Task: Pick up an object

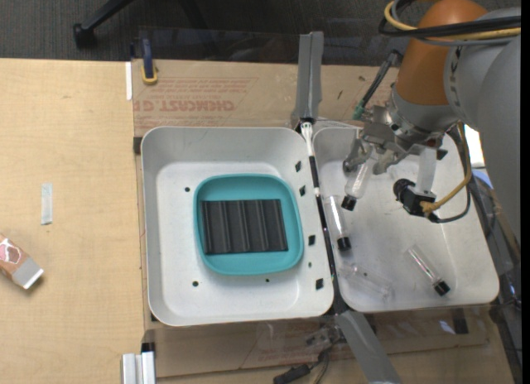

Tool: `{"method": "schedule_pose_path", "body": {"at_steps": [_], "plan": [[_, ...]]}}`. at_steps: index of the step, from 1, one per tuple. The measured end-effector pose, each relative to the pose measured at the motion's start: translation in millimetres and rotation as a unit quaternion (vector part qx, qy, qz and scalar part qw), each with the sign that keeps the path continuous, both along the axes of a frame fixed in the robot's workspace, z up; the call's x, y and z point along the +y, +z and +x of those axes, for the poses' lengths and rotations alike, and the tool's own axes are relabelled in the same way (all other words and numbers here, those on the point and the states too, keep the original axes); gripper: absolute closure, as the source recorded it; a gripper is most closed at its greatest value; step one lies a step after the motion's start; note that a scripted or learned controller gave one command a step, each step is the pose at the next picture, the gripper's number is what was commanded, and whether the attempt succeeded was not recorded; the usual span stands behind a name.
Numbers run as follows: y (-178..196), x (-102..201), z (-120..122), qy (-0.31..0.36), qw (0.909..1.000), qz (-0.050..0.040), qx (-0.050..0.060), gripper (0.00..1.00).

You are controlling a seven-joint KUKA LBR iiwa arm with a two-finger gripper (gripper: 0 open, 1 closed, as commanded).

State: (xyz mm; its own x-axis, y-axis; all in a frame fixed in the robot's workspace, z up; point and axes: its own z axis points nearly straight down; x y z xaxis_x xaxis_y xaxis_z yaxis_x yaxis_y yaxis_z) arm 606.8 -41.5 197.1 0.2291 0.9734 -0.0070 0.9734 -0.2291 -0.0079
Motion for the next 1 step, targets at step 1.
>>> {"method": "schedule_pose_path", "body": {"at_steps": [1], "plan": [[-0.3,38.5,28.3,0.008,1.0000,0.0010,-0.003,1.00]]}}
